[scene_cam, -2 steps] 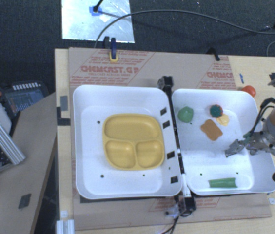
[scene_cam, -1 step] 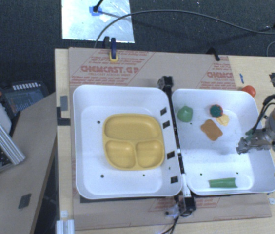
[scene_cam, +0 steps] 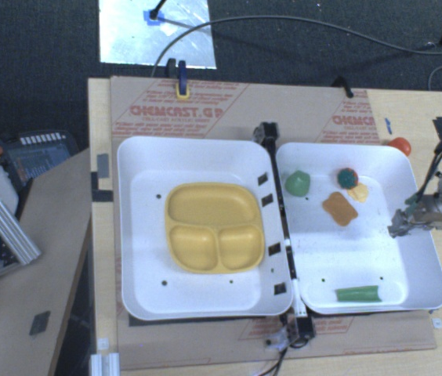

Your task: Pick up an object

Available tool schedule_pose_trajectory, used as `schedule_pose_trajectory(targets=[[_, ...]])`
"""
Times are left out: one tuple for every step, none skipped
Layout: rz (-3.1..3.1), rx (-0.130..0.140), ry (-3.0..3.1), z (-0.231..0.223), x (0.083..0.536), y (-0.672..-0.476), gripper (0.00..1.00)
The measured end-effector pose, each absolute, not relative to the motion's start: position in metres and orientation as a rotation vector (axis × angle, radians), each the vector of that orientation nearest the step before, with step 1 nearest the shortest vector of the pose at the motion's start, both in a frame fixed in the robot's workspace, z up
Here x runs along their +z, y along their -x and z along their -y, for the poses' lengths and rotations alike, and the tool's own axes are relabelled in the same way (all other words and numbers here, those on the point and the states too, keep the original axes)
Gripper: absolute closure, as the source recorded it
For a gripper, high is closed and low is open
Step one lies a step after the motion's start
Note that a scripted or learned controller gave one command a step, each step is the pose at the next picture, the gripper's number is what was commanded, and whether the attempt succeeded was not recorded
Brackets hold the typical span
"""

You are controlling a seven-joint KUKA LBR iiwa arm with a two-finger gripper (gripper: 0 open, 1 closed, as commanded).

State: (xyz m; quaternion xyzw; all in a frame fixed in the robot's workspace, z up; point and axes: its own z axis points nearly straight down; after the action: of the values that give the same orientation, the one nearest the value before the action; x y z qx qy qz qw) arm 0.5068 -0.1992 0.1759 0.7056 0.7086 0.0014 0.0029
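Claw [scene_cam: 400, 227] seen at right edge of the right shallow white bin [scene_cam: 421, 288], spread or pressed together cannot be told, nothing seen pinched; nearest brown flat biscuit-like piece [scene_cam: 339, 208] lies apart, so rim could be struck, or piece missed, if lowered here
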Motion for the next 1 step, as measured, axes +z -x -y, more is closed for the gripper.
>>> schedule_pose_trajectory(targets=[[-2.222,0.006,-2.21,0.1928,0.227,-0.5164,1.0]])
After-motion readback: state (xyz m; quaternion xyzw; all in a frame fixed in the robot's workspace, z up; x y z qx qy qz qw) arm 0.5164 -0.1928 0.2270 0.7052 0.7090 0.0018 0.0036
